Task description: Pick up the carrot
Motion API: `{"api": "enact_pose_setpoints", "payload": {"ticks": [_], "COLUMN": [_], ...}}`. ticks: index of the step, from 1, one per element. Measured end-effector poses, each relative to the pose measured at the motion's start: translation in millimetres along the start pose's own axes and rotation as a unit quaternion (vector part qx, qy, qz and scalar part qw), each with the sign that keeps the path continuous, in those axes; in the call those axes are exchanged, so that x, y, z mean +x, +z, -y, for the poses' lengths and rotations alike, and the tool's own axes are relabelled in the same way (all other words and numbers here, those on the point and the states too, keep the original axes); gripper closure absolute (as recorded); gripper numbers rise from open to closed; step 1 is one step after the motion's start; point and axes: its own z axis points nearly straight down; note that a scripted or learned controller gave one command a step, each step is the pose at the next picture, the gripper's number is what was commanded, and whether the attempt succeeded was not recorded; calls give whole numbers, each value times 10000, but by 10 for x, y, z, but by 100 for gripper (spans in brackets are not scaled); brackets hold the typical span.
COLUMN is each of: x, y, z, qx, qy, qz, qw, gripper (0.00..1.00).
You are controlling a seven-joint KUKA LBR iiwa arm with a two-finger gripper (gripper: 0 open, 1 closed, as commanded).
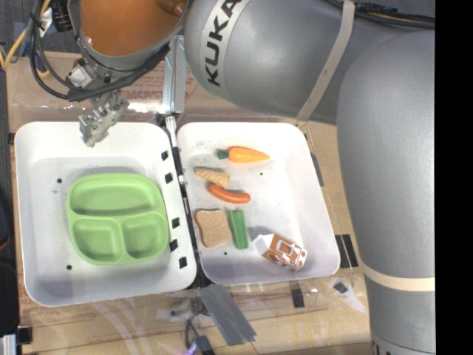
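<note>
The carrot [244, 154], orange with a green stem end pointing left, lies near the back of the right bin [310, 198]. My gripper [100, 124] hangs over the back edge of the left bin [37, 198], far to the left of the carrot, below the orange wrist band. Nothing shows between its tips.
In the right bin lie a waffle cone [212, 175], a sausage [229, 194], a toast slice [214, 228], a green stick [238, 229] and a small patterned box [284, 253]. A green divided plate [118, 218] sits in the left bin. The big grey arm covers the upper right.
</note>
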Motion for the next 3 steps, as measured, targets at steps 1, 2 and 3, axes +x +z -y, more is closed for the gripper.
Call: {"api": "enact_pose_setpoints", "payload": {"ticks": [1, 2, 3], "x": [2, 0, 30], "y": [10, -502, 429], "z": [-1, 3, -25], "qx": [2, 4, -64], "qy": [-2366, -3241, -1391], "qz": [4, 2, 14], "qw": [9716, 9460, 9903], "gripper": [100, 100, 100]}}
